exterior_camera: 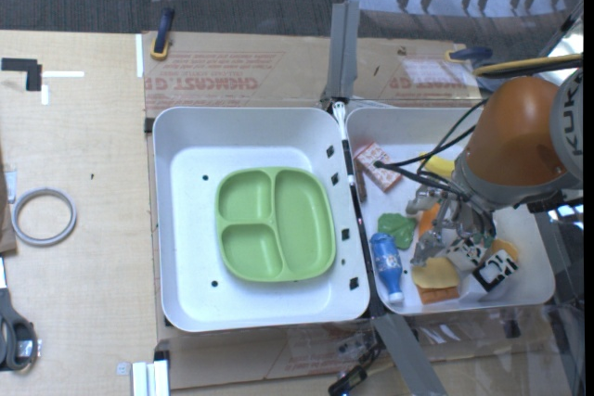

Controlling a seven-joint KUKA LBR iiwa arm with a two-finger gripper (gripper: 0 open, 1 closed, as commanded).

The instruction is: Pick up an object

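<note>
Sandwich-like yellow and orange wedge (pixel 436 279) lies nearest in the right white bin (pixel 534 292), a blue bottle (pixel 387 265) just beside it. Above them the end effector (pixel 441 227) hovers low over the clutter, and whether it is open or closed, cannot tell. Approach step, by the look of it; next comes a clean descent onto 1 item. Farther left, a green 3-compartment plastic tray (pixel 277 223) sits untouched.

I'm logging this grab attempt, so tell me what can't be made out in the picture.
- Tool in the right bin: too small and cluttered to tell its state or whether it holds anything.
- Yellow object: partly hidden by the arm.
- Orange piece: the tool covers part of it.
- Black-and-white object: too small to identify.
</note>
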